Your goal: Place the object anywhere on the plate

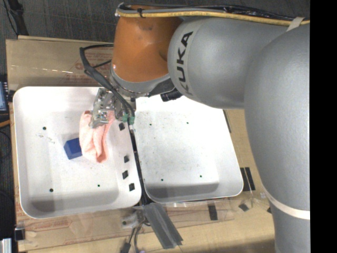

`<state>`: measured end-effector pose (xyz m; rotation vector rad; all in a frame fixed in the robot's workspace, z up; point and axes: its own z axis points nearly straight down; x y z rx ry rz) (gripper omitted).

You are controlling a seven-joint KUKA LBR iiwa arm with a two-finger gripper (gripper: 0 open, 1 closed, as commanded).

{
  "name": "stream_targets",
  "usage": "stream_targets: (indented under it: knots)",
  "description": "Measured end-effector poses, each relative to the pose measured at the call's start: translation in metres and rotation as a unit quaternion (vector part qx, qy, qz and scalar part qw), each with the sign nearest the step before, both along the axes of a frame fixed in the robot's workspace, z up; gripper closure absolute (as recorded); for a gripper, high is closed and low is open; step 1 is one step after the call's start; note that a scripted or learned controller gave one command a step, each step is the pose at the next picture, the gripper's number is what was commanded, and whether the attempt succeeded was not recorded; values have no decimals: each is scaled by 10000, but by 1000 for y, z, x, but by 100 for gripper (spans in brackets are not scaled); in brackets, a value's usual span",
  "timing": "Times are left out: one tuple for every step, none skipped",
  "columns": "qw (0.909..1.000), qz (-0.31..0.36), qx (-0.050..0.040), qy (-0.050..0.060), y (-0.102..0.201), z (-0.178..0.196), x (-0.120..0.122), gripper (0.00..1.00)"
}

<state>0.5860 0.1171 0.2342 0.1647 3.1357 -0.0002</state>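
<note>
Looming grey arm [253,62] fills the 3 o'clock side, while from the left the left bin [31,194] holds a blue block [73,148] touching a pink-and-white cloth [96,138], whose top the gripper [103,111] meets, grip impossible to tell, right bin [184,152] at 3 o'clock.

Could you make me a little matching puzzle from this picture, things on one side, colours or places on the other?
Things:
1. small block
2. crumpled cloth
3. band above the arm's wrist
4. right bin

Colours or places:
A. orange
B. pink and white, lying in the left bin
C. blue, beside the cloth
D. white, under the big grey arm

Pairs: 1-C, 2-B, 3-A, 4-D
</note>
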Motion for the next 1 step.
stream_targets:
  knots:
    - [10000, -1, 0, -5, 0, 1, 0, 0]
